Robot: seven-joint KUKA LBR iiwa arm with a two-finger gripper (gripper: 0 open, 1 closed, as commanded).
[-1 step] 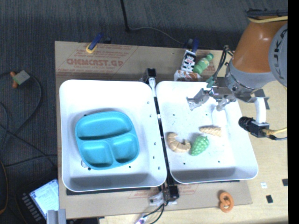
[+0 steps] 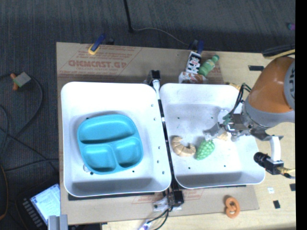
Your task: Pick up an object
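Where tool (image 2: 214,132) hovers, green grapes (image 2: 205,150) beneath.

A: Which colours are in the two shallow white plastic bins (image 2: 110,92)?

B: The left one has a light blue divided plastic tray (image 2: 110,143). The right one has a tan croissant-shaped toy (image 2: 183,147) and a green bumpy grape-like toy (image 2: 205,150).

A: And the bench?

B: Pale brown cardboard sheet (image 2: 105,61) with red letters, and a small orange ring (image 2: 232,206).

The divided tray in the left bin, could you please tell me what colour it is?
The divided tray is light blue, plain and unpatterned, seen clearly in the camera view.
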